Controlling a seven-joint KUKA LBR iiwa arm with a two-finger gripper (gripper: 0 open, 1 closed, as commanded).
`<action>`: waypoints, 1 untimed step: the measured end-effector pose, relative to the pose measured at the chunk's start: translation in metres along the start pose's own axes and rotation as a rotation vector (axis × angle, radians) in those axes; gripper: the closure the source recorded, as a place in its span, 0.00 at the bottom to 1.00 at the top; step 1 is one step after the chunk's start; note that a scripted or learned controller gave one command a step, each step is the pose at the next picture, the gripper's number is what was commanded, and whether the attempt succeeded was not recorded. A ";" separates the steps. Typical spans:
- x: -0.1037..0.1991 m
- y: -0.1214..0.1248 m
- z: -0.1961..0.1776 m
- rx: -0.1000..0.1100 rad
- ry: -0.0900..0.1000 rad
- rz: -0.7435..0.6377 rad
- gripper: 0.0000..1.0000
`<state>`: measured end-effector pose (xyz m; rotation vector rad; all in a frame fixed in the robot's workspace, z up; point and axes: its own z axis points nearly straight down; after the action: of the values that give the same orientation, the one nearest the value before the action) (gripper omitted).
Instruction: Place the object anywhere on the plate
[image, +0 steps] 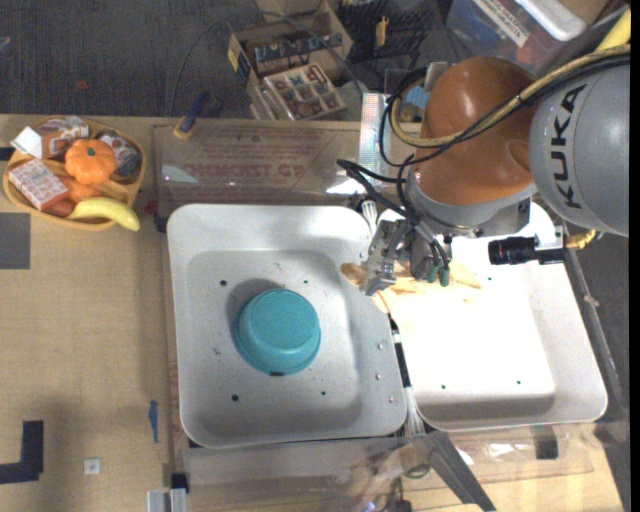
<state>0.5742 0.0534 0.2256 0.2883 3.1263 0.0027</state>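
A: Gripper (383, 262) hangs over the seam between the two bins, at about three o'clock from the teal plate (279, 331). What has it got?

B: Hard to say. A pale yellow-tan object (415, 285) lies right under it, partly hidden, but I cannot tell whether the fingers are spread or closed, nor whether they have the thing between them.

A: Where exactly is it?

B: At the top-left corner of the right bin (500, 360), just beside the divide. Its long axis runs from nine to three o'clock, slightly tilted, with one end poking out at nine o'clock of the gripper and the other toward three.

A: So which step?

B: I judge the pick, not the carry. The plate sits bare in the left bin (200, 250). Next calls for a firm hold across the short axis, a lift, then travel toward eight o'clock and a release over the plate.
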 end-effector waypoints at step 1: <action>0.039 0.030 0.000 0.000 0.000 -0.180 1.00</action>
<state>0.5414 0.0899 0.2259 0.0066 3.1398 0.0021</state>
